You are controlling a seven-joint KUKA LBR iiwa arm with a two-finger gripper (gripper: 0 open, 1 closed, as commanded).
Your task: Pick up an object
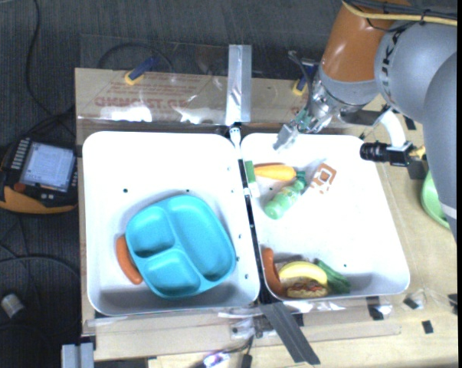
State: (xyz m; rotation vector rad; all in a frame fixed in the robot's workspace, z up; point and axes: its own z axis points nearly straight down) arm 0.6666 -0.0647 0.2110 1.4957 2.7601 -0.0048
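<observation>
My gripper (286, 137) hangs over the back edge of the right bin (368, 228), near its left corner, and nothing is visible in it. Just in front of it lie a yellow-orange corn-like toy (273, 172), a green bottle (280, 200) and a small orange-and-white piece (323, 176). At the bin's front are a banana (301, 270), a burger (305, 287), a red sausage (268, 269) and a dark green piece (336, 277). The left bin (108, 167) holds a blue divided plate (181, 244) with an orange sausage (127, 259) beside it.
The divider (244, 205) between the bins runs just left of the gripper. Clear plastic sheeting and a taped strip (239, 83) lie behind the bins. A handheld device (43, 171) sits on the floor at the left. The arm (399, 44) reaches in from the upper right.
</observation>
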